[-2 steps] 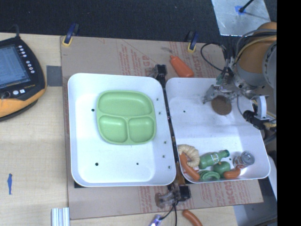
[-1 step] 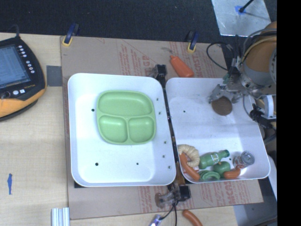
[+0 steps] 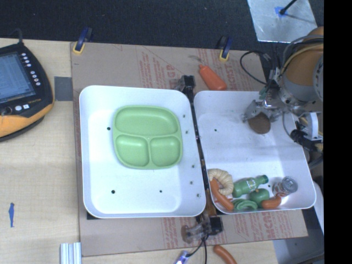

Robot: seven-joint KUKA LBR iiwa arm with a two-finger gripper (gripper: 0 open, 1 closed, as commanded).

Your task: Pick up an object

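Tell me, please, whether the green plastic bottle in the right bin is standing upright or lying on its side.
Lying on its side: the green plastic bottle rests lengthwise among the toy food at the shallow white right bin's near edge, neck pointing toward the view's right.

Both white bins, the left bin (image 3: 93, 147) and the right bin (image 3: 231, 147), look like smooth moulded plastic with a soft sheen, brightest along their rims. The green divided plate (image 3: 147, 136) has a matt, even plastic finish. Under the bins lies a brown cardboard sheet (image 3: 137, 65), dull and printed with faint red lettering, on a pale wood-grain surface (image 3: 38, 180). The small green bottle (image 3: 248, 184) is glossy, as are the orange carrot-like toys (image 3: 212, 77). The brown lump (image 3: 259, 125) beneath the metallic grey gripper (image 3: 264, 108) looks dull. The arm's orange band (image 3: 302, 65) has a smooth satin shine.
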